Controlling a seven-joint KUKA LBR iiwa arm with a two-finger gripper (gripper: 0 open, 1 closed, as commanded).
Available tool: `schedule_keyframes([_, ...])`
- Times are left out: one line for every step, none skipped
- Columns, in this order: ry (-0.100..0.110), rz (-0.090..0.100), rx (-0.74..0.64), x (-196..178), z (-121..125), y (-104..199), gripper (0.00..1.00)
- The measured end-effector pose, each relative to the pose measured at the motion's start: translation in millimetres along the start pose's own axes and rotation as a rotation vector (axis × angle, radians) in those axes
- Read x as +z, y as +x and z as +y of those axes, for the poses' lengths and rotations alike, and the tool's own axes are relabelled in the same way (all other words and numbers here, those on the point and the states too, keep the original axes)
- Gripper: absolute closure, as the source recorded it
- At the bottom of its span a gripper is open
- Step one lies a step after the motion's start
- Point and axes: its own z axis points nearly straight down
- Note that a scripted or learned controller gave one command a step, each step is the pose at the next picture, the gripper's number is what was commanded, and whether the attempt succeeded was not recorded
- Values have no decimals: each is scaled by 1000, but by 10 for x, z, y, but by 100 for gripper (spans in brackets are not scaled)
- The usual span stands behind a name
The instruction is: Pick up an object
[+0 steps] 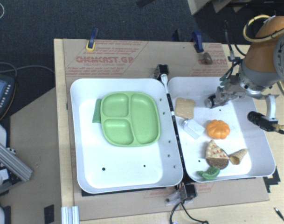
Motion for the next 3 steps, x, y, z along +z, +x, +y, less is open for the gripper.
schedule_keyframes([-1, 0, -2, -480, 96, 28, 100])
schedule_keyframes([-2, 0, -2, -855, 113, 25, 100])
schedule_keyframes([8, 4, -5, -915, -116, 595, 100])
